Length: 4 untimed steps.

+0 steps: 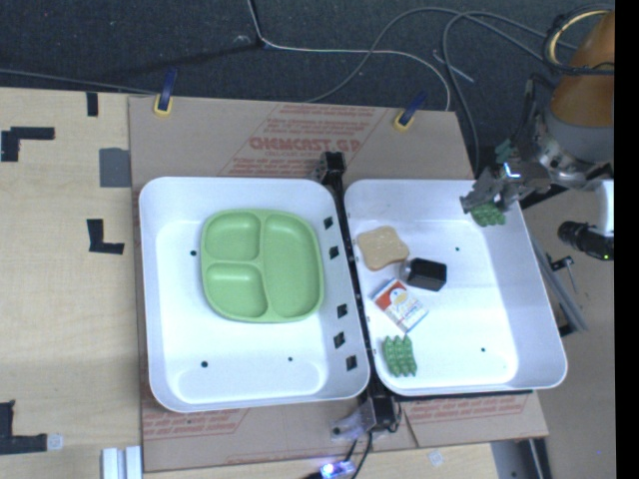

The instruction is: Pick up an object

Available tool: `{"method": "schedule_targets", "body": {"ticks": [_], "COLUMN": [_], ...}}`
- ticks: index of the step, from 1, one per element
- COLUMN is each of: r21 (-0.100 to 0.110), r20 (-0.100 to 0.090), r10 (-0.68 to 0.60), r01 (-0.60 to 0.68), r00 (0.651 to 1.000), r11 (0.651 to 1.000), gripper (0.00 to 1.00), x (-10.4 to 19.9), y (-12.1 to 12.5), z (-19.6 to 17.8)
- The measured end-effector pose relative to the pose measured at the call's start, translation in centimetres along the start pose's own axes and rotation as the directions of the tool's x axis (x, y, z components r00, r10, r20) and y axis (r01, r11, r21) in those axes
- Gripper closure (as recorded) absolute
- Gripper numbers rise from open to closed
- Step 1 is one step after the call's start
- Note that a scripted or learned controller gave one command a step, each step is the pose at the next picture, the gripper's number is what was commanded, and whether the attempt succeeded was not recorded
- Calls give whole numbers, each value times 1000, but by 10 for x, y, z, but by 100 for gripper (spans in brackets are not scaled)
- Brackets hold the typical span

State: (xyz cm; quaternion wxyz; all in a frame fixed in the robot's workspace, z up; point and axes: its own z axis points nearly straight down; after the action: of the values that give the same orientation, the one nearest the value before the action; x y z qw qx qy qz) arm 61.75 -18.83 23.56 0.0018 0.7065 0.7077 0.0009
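1. Nearest me, a green studded block (399,355) lies at the right bin's (519,307) front-left, long axis front-to-back.
2. I see the gripper (489,206) clamped on another small knobbly green block (488,214), above the bin's back-right corner.

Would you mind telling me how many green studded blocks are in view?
2. One green block lies near the right bin's front edge; the other green block is at the gripper, over that bin's far right rim.
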Motion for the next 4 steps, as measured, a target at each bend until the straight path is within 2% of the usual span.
{"method": "schedule_targets", "body": {"ticks": [1,2,3,4], "r21": [4,7,7,7], "r20": [-2,-2,-2,-2], "r10": [-3,-3,-3,-3], "r01": [3,3,3,3], "r00": [1000,1000,1000,1000], "r11": [1000,1000,1000,1000], "gripper": [100,100,100,100], "x": [53,111,154,203], "y": [-9,-20,-28,-26], "z": [-8,4,7,13]}}
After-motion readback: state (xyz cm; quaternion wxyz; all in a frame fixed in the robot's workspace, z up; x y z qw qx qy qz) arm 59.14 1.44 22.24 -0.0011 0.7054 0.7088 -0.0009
